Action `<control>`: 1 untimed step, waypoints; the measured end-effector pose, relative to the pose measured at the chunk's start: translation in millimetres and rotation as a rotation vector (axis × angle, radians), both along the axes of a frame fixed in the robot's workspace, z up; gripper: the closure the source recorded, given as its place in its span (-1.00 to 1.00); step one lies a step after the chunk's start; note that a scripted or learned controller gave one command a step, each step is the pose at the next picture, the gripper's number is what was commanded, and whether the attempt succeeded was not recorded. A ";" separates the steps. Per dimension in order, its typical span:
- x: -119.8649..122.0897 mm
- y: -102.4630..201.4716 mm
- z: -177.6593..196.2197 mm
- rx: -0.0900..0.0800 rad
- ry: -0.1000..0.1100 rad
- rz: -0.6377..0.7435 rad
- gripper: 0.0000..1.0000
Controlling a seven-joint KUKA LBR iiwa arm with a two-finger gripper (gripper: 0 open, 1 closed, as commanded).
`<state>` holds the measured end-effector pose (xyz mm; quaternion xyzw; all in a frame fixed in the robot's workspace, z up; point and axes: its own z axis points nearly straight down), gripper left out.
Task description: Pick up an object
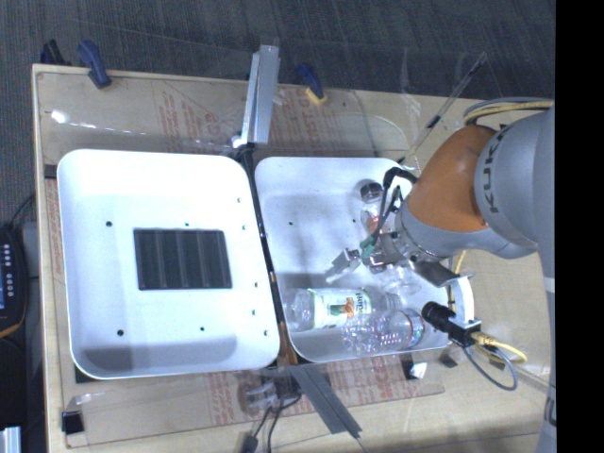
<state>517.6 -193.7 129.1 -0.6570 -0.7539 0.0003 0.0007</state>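
A: Start at the left. What sits there?

B: A shallow white bin (94, 253) with rounded corners. A dark ribbed rectangular panel (182, 259) lies flat on its floor, roughly in the middle.

A: And above it, on the bench?

B: Two blue clamps (94, 64) grip the far edge of the bench, and a grey metal bar (260, 92) runs down toward the seam between the two bins.

A: Now the other bin?

B: The right bin (302, 206) touches the left one along a dark divider. Its upper half is mostly bare white floor. Along its near wall lies a clear plastic bottle (332, 308) on its side, with a green and white label. Just beside it, toward the right, lies a second clear bottle (385, 329), crumpled looking.

A: Where is the arm?

B: It comes in from the right, the orange band (448, 192) over the right bin's far right corner. The gripper (376, 250) hangs low over the bin's right half, above the bottles and close to them.

A: Is it pinching anything?

B: I cannot tell. The tip is a tangle of dark parts and glare, so the state of the hand is unclear
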 end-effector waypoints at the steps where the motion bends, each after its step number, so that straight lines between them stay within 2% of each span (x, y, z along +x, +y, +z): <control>1: -39.1 -11.4 -36.3 -0.001 -0.004 0.209 -1.00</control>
